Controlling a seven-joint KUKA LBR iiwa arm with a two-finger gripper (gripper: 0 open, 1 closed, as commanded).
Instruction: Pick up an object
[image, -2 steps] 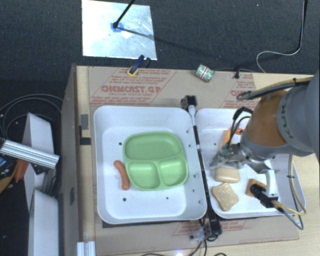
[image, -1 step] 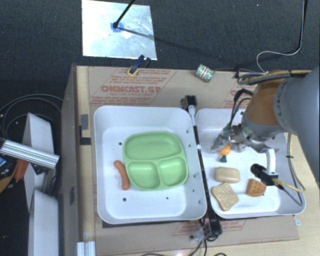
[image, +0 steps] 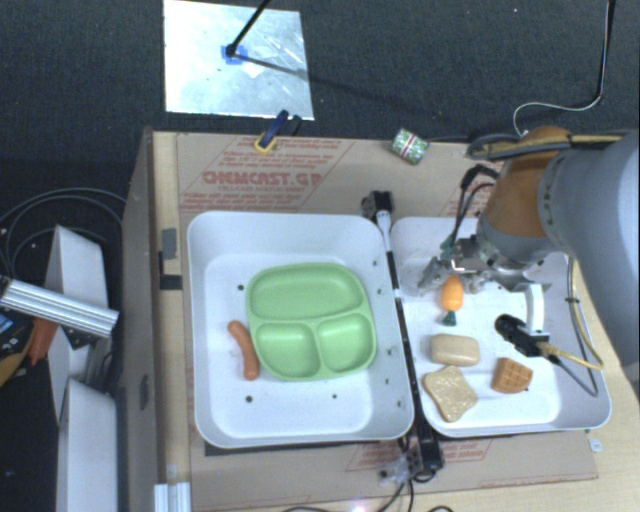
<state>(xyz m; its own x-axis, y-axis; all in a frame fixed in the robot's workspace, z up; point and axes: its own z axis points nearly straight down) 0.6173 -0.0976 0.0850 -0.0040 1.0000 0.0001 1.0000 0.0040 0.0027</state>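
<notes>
Nearest, at the front of the right bin (image: 575, 405): toast slice (image: 450, 392), waffle piece (image: 512, 376) beside, bread roll (image: 455, 349) just behind. Further back, toy carrot (image: 452, 294) directly beneath the gripper (image: 457, 276), probably lowered there for a grasp. Wide or narrow: cannot tell. In the left bin (image: 230, 250): green plate (image: 310, 320), sausage (image: 243, 349) alongside.

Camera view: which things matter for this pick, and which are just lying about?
Likely in the job: gripper, carrot by it, bun, toast, waffle.
Lying about for now: green plate, sausage, can, clip.
</notes>
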